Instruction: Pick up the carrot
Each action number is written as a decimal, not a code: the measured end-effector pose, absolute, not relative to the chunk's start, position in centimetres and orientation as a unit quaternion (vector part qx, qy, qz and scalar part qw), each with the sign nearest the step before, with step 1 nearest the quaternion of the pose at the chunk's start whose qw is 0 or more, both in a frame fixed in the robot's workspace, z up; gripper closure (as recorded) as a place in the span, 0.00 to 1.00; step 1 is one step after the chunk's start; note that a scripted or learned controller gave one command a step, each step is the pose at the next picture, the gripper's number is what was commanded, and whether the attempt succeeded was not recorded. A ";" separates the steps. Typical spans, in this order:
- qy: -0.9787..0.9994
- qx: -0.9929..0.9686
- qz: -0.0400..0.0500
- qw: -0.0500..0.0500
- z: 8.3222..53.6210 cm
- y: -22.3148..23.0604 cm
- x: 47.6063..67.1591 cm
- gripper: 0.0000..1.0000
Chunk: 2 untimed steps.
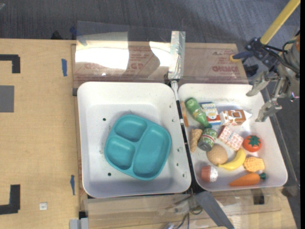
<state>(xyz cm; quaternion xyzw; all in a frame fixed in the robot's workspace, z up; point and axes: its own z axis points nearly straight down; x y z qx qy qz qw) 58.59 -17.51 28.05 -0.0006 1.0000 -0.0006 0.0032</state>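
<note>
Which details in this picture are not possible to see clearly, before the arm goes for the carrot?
- Gripper, camera view: small and blurred at the right bin's rim; finger state unreadable.
- Arm, camera view: cut off by the right edge.
- Carrot, camera view: its leaf end is too small to make out.
- Carton labels: too small to read.

Robotics test lab. Evidence: two white bins (90, 142) fixed side by side on a cardboard-covered tabletop (38, 128), blue tape marks (64, 67), toy food (224, 142) for handling trials, grey carpet floor (143, 8).
</note>
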 end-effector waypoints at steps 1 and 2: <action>0.974 0.225 0.000 0.001 24.9 -15.0 48.5 0.00; 0.952 0.305 0.000 0.013 10.4 -18.1 48.7 0.00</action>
